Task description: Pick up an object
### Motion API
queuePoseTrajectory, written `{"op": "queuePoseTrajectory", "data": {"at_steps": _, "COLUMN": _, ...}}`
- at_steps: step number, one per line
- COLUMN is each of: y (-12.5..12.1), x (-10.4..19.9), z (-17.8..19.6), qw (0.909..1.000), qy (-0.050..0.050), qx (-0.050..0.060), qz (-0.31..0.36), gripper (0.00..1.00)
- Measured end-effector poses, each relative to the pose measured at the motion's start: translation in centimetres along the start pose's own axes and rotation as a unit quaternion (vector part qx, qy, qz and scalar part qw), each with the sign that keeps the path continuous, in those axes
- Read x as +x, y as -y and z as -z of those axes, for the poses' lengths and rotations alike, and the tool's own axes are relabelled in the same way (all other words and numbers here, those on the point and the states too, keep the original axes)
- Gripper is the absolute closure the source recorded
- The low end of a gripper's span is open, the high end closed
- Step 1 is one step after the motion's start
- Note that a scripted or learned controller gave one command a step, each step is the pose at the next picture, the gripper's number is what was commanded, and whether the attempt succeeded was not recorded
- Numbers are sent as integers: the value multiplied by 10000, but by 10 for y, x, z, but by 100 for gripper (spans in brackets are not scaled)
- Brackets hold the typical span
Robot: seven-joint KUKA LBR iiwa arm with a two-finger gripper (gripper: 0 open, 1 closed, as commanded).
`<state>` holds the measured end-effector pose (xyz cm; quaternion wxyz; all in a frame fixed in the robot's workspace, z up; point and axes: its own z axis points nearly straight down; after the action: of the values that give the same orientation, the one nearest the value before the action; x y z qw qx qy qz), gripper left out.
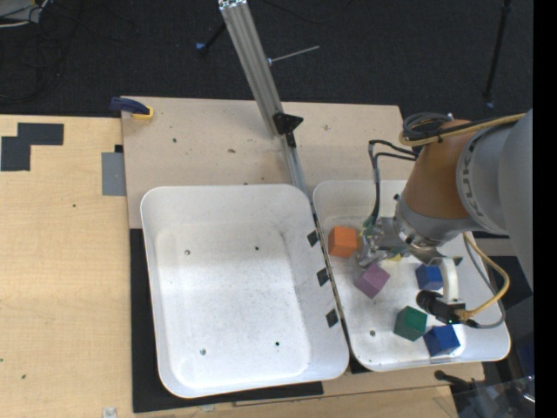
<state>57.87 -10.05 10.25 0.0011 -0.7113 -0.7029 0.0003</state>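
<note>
From here I can't make out the gripper (376, 244): it sits low in the right bin (365, 342), just right of the orange block (344, 241), and the arm's wrist (435, 190) covers most of it. Right of that block, the arm hides the bin's far right corner. A blue block (428, 277) there is partly masked by cabling.

One fixed camera looks down at a slant — from above — on both white bins (228, 200).

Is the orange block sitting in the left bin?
No. The orange block lies in the right bin, near the gripper.
</note>
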Motion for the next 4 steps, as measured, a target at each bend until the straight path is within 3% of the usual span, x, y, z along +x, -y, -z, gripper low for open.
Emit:
{"op": "queuePoseTrajectory", "data": {"at_steps": 2, "y": -9, "x": -7, "z": 92, "qw": 10000, "qy": 8, "qx": -21, "qz": 63, "gripper": 100}}
{"op": "queuePoseTrajectory", "data": {"at_steps": 3, "y": -9, "x": -7, "z": 155, "qw": 10000, "qy": 9, "qx": -32, "qz": 62, "gripper": 100}}
{"op": "queuePoseTrajectory", "data": {"at_steps": 4, "y": -9, "x": -9, "z": 180, "qw": 10000, "qy": 6, "qx": -13, "qz": 68, "gripper": 100}}
